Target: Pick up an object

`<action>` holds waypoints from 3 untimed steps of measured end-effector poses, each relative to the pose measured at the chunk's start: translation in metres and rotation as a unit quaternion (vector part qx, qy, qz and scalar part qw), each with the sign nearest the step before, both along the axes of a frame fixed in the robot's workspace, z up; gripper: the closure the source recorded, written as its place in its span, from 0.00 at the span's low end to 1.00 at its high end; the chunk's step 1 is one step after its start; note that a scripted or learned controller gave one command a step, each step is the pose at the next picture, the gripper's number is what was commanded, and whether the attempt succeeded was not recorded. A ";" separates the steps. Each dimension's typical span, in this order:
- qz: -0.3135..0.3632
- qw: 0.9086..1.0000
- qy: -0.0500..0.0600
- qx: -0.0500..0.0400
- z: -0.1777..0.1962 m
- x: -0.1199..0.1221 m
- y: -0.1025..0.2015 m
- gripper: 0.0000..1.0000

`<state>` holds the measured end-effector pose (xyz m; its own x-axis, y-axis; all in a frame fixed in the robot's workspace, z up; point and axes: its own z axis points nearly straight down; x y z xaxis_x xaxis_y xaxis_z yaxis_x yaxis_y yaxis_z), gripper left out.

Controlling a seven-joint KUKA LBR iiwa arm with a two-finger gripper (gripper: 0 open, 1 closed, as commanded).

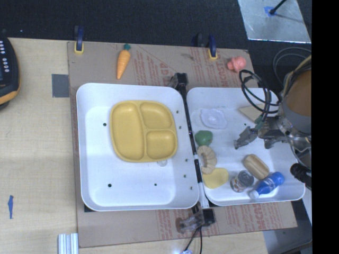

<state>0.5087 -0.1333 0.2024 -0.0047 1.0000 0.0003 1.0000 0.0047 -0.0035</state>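
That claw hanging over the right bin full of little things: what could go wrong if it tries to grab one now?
The claw hovers over a bare patch, so closing here would likely catch nothing. The bread roll, the small jar and the blue bottle lie crowded together, so reaching for one may nudge its neighbours. The black cable loops over the right bin and might snag.
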 end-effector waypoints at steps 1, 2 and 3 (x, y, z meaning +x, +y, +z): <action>0.001 1.000 -0.005 -0.002 -0.112 -0.032 -0.025 0.00; 0.000 1.000 -0.009 -0.004 -0.006 0.049 -0.068 0.00; 0.002 1.000 -0.002 -0.001 -0.061 0.097 -0.046 0.00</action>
